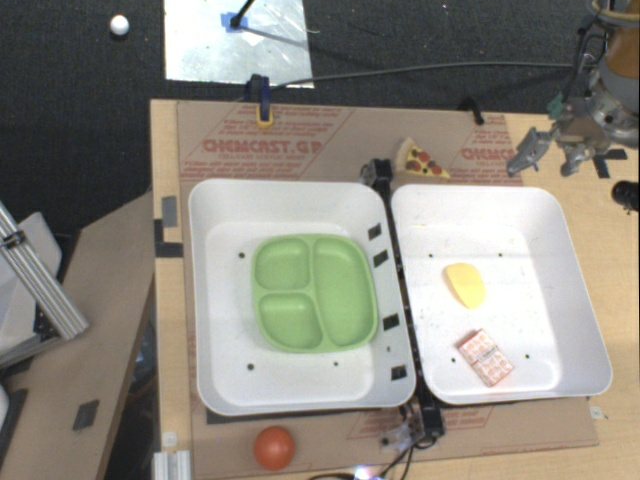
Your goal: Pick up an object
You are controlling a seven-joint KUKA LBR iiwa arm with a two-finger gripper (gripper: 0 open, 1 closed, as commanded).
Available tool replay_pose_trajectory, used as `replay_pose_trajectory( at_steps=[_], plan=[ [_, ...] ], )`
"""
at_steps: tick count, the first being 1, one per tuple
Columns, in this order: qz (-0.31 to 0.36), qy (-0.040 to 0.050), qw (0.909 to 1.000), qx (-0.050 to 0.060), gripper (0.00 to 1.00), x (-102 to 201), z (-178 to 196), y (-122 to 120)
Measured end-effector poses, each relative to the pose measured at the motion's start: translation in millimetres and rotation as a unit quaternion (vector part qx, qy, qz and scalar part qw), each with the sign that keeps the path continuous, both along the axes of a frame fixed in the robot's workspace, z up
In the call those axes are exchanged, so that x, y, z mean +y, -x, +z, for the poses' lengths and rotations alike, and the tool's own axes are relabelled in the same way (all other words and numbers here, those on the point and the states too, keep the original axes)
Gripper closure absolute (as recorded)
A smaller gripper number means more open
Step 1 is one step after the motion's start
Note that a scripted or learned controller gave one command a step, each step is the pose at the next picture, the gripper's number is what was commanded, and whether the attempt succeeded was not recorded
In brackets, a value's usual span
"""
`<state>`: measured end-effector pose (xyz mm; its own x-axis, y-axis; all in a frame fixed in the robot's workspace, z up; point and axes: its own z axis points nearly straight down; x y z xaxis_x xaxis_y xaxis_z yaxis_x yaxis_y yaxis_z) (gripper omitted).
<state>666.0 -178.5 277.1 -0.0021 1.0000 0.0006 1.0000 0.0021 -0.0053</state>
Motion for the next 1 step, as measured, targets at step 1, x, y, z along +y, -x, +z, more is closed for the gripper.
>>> replay_pose_trajectory(
  at_steps=[1],
  plan=[
    [0.001, 0.0007, 1.0000, -0.004, 0.00, 0.3, 4.6, -1.5]
  ],
)
